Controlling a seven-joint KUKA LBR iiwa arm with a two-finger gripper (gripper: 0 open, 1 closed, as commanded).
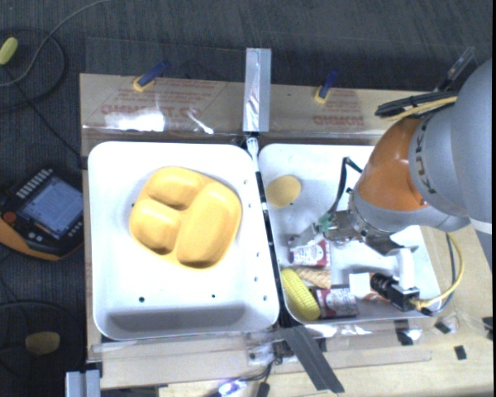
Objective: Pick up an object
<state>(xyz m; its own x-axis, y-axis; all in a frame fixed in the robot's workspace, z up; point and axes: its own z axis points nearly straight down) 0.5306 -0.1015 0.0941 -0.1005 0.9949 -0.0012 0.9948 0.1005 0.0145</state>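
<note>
My gripper (329, 227) hangs low in the right bin (347, 157), under the grey wrist and its orange band. Just below and left of it lies a small red and silver packet (308, 255), very close to the gripper; whether they touch is unclear. A yellow corn cob (299, 294) lies at the bin's front left corner, with a tan waffle piece (319, 277) and a dark packet (340, 303) beside it. A round tan disc (283, 189) rests at the back left of this bin.
The left bin (116, 304) holds a large yellow lumpy bun-shaped thing (184, 215). The divider between the bins (264, 222) runs close to the packet and corn. The arm covers the right bin's right half.
</note>
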